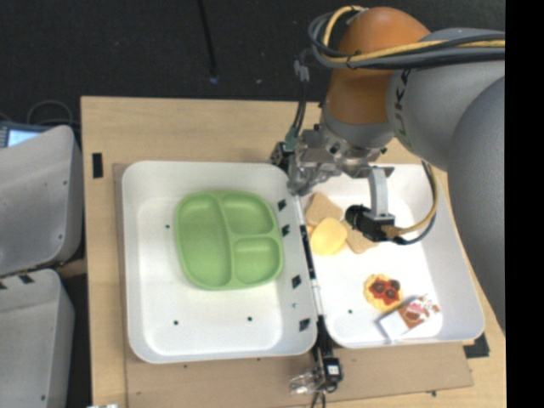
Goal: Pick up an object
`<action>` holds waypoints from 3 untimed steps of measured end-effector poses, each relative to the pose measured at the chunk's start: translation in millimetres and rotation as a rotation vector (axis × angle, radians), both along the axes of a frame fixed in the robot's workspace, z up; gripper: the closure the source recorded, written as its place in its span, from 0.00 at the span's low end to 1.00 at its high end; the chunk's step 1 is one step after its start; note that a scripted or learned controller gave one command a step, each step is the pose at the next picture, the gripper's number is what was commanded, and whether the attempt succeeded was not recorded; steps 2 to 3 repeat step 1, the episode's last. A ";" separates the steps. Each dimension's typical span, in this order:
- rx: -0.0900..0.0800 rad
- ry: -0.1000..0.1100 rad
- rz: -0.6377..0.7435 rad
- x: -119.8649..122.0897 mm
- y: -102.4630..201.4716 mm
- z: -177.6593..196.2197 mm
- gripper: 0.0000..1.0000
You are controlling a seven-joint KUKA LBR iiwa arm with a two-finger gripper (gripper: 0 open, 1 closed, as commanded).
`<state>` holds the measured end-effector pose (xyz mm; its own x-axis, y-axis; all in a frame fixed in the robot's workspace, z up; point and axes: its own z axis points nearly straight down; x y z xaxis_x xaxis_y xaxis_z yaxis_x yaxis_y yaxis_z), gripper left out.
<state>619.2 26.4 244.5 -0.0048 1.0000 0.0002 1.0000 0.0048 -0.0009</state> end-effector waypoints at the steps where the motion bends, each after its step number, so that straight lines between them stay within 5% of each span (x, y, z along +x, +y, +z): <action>1: 0.000 0.000 0.000 -7.6 43.7 -5.4 1.00; 3: 0.000 0.000 0.000 -7.6 43.7 -5.4 1.00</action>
